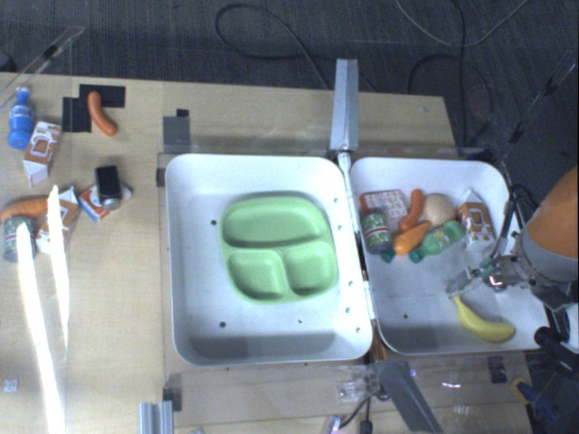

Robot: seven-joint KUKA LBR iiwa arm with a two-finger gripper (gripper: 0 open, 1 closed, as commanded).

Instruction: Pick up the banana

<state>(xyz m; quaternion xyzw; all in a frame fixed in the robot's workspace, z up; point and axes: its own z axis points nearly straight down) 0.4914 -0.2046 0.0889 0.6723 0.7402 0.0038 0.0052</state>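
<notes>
Camera view: gripper (477,277), grip state indiscernible, sits just above the banana (482,322) in the right bin (425,337), apparently positioned for a grasp.

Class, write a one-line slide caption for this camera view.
Gripper poised just above the banana in the right bin; green tray in the left.

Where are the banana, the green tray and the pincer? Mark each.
banana (484,323): camera view, middle of the yellow fruit.
green tray (276,246): camera view, ridge between its compartments.
pincer (472,276): camera view, at its fingertips.
</notes>
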